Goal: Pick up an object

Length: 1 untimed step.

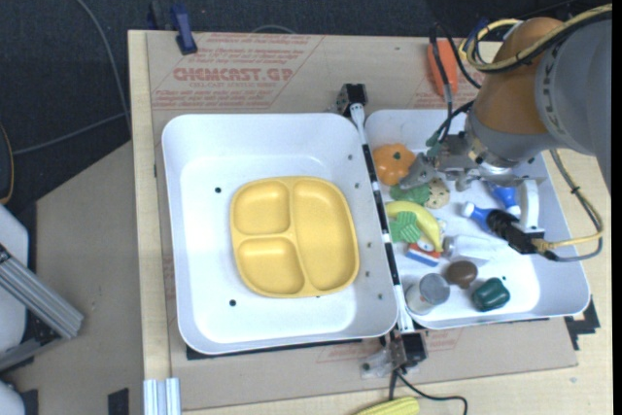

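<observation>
A brown board (243, 73) with red print tops the bench and carries two white bins. The left bin (185, 209) holds a yellow divided plate (292, 236) lying flat near its middle, with three compartments. A blue clamp (182, 28) sits at the board's far left corner, and an orange tool (439, 63) lies near its far right edge. Black clips (352, 96) sit where the bins meet, at far and near ends. Dark carpet (78, 34) surrounds the bench, crossed by a thin cable (92, 15).

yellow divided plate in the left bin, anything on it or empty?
Empty. All three compartments of the yellow plate show bare yellow; it lies flat in the left bin.
</observation>
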Tool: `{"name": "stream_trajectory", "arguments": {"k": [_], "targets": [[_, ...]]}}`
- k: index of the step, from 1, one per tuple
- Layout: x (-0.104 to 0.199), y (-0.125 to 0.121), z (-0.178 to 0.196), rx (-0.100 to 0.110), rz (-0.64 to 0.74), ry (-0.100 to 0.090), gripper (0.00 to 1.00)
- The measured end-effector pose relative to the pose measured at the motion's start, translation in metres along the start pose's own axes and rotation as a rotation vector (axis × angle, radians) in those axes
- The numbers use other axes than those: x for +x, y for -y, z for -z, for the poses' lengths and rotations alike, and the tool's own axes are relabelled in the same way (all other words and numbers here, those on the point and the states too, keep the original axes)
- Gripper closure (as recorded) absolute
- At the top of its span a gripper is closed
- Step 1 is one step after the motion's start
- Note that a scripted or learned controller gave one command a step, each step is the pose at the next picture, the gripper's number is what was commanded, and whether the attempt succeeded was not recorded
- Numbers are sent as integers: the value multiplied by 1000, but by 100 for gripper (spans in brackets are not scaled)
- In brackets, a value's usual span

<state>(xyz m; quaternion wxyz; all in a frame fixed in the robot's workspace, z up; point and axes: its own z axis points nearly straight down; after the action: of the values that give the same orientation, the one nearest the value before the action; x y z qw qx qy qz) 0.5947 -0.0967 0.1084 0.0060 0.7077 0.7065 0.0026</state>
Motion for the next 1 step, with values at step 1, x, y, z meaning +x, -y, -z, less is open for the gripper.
{"name": "stream_trajectory", "arguments": {"k": [1], "targets": [[1,-1,10,-3,0,0,100]]}}
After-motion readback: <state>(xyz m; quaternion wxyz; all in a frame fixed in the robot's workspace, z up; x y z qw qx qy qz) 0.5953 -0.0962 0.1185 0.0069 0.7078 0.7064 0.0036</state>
